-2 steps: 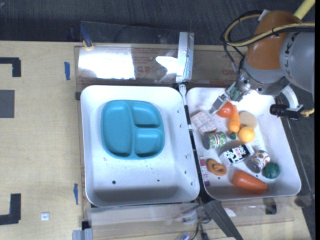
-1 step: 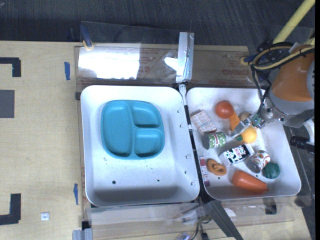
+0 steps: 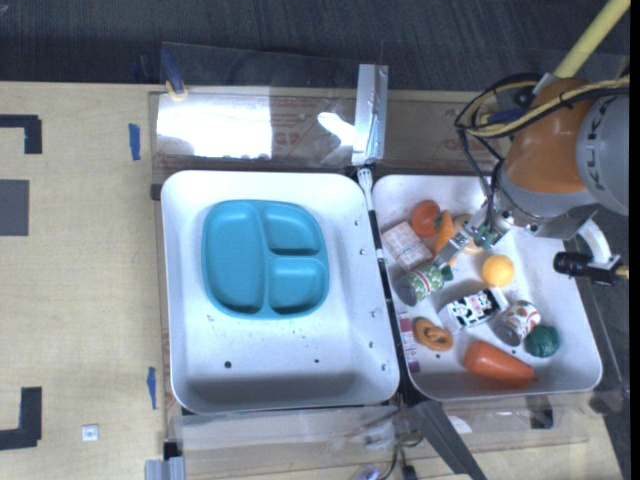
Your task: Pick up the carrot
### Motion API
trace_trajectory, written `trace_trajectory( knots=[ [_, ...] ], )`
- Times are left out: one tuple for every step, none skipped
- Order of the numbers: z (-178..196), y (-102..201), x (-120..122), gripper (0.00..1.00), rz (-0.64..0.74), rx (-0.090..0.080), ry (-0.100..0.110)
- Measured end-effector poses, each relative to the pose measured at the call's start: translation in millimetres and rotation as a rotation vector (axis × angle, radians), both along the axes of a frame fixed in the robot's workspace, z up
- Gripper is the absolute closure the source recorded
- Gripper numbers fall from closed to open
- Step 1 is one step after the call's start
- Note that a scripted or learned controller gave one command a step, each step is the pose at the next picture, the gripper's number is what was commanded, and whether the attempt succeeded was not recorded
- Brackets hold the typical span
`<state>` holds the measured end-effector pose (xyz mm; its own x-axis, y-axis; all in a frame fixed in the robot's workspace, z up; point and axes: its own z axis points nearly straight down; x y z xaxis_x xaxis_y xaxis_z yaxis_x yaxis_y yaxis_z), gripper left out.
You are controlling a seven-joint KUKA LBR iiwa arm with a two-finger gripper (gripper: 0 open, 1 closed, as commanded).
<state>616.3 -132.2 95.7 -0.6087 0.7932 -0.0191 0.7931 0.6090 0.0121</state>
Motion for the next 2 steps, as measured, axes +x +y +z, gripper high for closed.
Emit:
trace_trajectory(
  knots=[
    [12.6,-1.1,2.2,1.00,-0.002,-0.001,-0.009],
    [91.0,88.2,27.5,1.00,-0.457,0.015,0.014]
  ],
)
